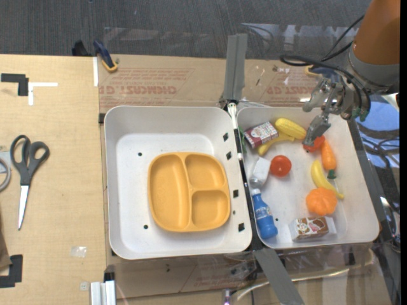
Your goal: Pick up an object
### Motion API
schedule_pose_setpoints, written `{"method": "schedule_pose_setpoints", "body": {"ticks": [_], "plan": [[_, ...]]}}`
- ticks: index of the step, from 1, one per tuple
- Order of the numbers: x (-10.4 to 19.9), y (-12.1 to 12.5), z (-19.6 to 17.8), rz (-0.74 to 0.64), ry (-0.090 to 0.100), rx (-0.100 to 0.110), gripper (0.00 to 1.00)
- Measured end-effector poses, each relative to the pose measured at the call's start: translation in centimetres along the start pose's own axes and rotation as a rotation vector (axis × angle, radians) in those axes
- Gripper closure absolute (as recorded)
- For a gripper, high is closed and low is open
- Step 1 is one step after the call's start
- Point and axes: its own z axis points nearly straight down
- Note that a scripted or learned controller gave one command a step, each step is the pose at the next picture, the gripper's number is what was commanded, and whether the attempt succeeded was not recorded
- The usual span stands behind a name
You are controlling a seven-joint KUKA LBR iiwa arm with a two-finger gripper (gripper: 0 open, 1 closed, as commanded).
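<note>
My gripper [316, 132] hangs over the upper right part of the right bin [362, 224], low above a small red object [310, 145] that it partly hides. An orange carrot [328, 156] lies just to the right of that object. To the gripper's left is a yellow banana [290, 128]. Lower in the bin lie a red tomato [280, 165], a second banana [323, 177], an orange [321, 202], a brown carton [313, 228] and a blue bottle [262, 218]. Nothing is visibly held.
The left bin [121, 170] holds a yellow divided plate [189, 190]. A red-and-white carton [261, 134] and a white item [259, 170] lie by the right bin's left wall. Scissors [27, 164] rest on the bench at far left. Cables trail at the right.
</note>
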Motion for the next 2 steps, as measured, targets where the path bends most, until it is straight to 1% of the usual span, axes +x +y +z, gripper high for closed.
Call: {"method": "schedule_pose_setpoints", "body": {"ticks": [1,2], "plan": [[-0.3,-6.7,10.3,0.040,0.002,0.001,0.00],[3.5,-8.2,18.1,-0.057,0.001,0.000,0.00]]}}
